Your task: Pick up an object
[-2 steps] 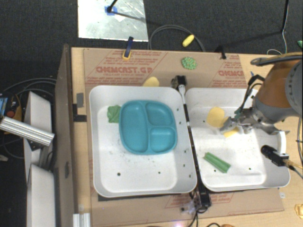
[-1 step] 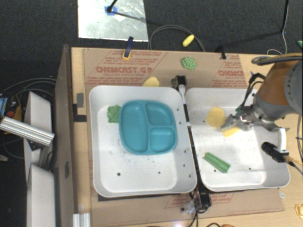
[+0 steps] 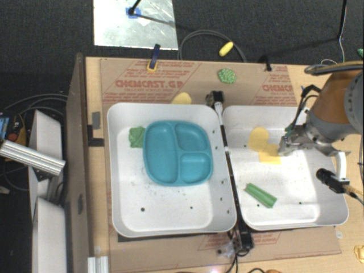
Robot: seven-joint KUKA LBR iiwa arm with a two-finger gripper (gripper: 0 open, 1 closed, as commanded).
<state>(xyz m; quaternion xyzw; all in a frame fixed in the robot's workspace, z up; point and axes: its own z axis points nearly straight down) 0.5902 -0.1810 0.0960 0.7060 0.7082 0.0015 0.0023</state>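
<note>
The gripper [image 3: 282, 147] is down low in the right bin [image 3: 327, 212], right against the yellow pieces [image 3: 265, 147], and from this angle it's impossible to tell whether it is clamped on anything. The risk, judging from here: it closes on an edge and the piece skids away, or it comes up with nothing. The yellow thing looks small, flat and pale, one rounded bit and one squarish. Nearby lies a green stick [image 3: 260, 195]; a blue divided plate [image 3: 177, 152] sits in the left bin [image 3: 122, 209].
</note>
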